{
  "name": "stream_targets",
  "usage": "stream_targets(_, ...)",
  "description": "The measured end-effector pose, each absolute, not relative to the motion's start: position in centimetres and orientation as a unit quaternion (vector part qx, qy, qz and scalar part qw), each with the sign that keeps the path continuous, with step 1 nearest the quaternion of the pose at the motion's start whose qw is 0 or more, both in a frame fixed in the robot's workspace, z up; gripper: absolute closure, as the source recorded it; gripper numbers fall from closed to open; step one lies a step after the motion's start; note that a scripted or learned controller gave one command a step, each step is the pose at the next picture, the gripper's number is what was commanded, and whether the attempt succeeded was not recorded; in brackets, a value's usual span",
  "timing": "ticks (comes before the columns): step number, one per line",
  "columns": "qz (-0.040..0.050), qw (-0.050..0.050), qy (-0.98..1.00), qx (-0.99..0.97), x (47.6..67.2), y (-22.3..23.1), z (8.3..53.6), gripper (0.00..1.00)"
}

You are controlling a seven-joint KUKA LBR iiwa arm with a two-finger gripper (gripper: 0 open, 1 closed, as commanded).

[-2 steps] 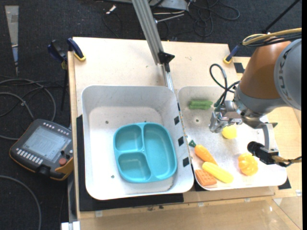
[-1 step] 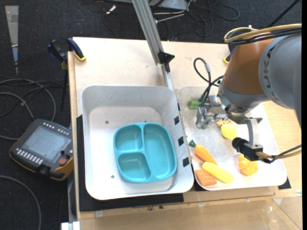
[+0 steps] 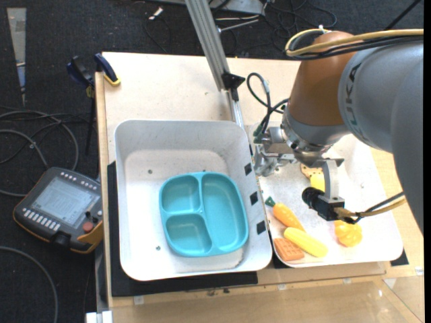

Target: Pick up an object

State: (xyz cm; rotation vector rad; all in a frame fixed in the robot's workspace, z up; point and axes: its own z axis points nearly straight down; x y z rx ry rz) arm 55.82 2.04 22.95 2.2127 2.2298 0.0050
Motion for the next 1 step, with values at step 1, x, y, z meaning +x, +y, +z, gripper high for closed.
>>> stream_targets(1, 0.0013, 0.000, 0.710, 0.704, 56.79, 8.46, 22.90, 1.00)
